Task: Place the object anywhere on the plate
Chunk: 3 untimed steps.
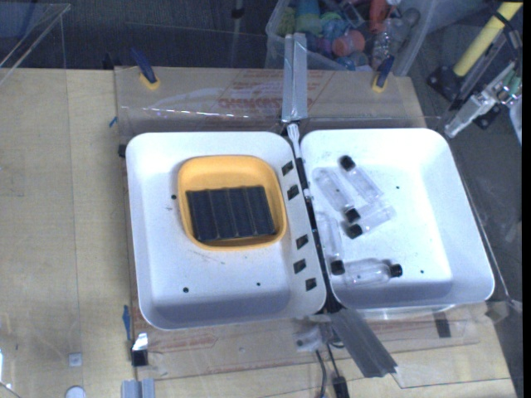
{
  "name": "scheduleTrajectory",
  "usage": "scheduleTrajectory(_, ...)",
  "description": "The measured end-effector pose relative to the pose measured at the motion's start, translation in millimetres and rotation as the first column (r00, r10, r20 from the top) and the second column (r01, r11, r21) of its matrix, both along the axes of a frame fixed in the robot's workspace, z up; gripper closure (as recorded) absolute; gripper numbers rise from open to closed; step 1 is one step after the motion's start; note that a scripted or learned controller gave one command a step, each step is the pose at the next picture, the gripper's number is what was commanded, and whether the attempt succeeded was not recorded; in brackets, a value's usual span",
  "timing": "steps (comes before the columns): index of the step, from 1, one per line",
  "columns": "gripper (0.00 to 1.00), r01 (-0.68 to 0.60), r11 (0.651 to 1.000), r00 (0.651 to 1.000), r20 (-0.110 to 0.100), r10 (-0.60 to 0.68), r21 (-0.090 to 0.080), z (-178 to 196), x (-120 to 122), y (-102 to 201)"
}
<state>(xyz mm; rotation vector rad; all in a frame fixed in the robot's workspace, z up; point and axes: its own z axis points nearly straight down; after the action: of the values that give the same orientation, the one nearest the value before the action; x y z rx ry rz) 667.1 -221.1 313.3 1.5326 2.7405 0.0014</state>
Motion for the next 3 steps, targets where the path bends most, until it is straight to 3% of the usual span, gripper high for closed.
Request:
scheduleTrajectory(2, 0.00, -0.043, 0.999, 0.999, 0.004, 0.043, -0.002, 20.8, -11.0, 0.2)
scheduleTrajectory(3, 0.00, -0.097, 0.995, 0.995, 0.000, 0.097, 0.000, -7.7, -18.0, 0.3)
